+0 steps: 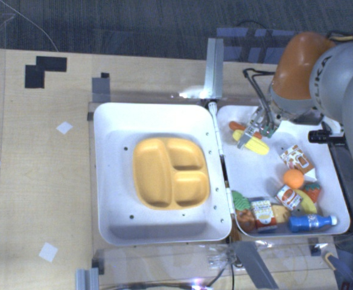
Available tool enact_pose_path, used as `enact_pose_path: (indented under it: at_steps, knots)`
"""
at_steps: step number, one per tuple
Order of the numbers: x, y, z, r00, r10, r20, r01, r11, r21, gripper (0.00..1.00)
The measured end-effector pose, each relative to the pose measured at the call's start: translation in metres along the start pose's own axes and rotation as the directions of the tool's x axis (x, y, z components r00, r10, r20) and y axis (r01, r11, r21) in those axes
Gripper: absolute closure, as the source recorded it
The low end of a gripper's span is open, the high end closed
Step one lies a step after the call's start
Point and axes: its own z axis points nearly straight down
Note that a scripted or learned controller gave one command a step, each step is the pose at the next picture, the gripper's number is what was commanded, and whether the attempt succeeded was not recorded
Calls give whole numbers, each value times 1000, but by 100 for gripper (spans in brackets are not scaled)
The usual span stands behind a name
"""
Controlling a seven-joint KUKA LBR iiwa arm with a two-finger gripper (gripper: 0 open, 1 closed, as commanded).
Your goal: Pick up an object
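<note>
My gripper (259, 129) hangs low in the far left part of the right bin (339, 186). It is right above a yellow corn-like toy (254, 145) and seems to touch its upper end. An orange carrot-like piece (237, 125) lies just left of the gripper. Further toward the front lie a red-and-white snack packet (295, 157), an orange ball (293, 179), a small can (288, 197) and a blue bottle (309, 223) on its side. The gripper hides the contact with the yellow toy.
The left bin (113, 162) holds a yellow divided plate (169, 171). A juice carton (262, 213) and a green item (239, 199) crowd the right bin's near left corner. A metal post (214, 71) stands behind the wall between the bins.
</note>
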Motion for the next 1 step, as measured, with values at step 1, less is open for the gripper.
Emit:
enact_pose_path:
  at_steps: [1]
  knots:
    - [39, 50, -90, 993, 114, 2, -114, 993, -8, 100]
